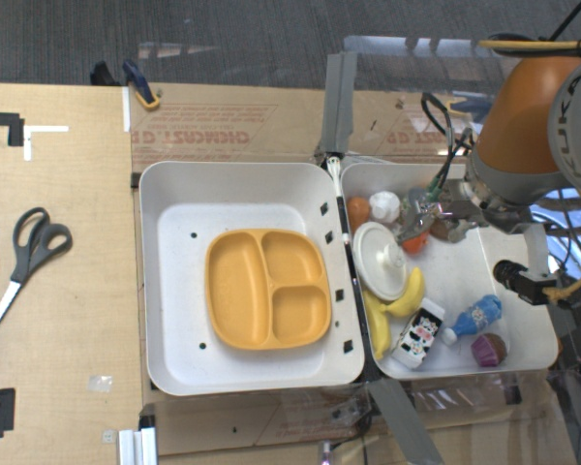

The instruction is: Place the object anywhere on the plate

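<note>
The yellow divided plate [268,289] sits bare in the middle of the left bin [165,260]. The pincer [418,223] hangs low over the right bin [523,352] near its far edge, above a small red object [415,243]; whether its grip is open or closed, I cannot tell. A white lid [380,258], a banana [392,306], a cow-patterned carton [417,337], a blue bottle [474,316] and a purple cup [488,350] lie nearby.

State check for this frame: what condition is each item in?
Plate: upright in left bin, nothing on it.
Scissors: shut, flat on bench.
Banana: lying in right bin.
White lid: tilted against the banana.
Blue bottle: on its side.
Gripper: low over right bin.
</note>
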Motion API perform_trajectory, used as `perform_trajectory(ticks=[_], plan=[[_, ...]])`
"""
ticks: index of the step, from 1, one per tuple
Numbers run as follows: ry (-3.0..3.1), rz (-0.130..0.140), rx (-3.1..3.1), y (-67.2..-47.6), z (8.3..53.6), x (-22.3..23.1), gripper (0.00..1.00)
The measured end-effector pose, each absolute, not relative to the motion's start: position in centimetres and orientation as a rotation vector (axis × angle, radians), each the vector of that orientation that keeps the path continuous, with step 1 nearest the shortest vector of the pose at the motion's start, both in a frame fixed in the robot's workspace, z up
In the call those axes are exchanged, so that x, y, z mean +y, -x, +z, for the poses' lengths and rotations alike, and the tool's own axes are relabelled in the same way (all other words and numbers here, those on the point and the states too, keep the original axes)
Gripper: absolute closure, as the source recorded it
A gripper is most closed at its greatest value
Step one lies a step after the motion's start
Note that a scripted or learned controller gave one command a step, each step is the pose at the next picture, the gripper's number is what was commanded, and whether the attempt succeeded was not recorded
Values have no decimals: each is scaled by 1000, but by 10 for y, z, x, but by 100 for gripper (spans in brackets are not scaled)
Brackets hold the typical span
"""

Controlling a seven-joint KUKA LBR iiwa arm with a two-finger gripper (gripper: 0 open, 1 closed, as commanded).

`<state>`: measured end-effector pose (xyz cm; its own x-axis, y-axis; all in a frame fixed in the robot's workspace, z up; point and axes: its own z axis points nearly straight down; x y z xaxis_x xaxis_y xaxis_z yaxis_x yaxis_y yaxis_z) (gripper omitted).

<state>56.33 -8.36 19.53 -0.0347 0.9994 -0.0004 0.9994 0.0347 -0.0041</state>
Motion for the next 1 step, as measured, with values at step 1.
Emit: perform_trajectory(ticks=[1], plan=[[2395,5,-2029,-500,191,-39,0]])
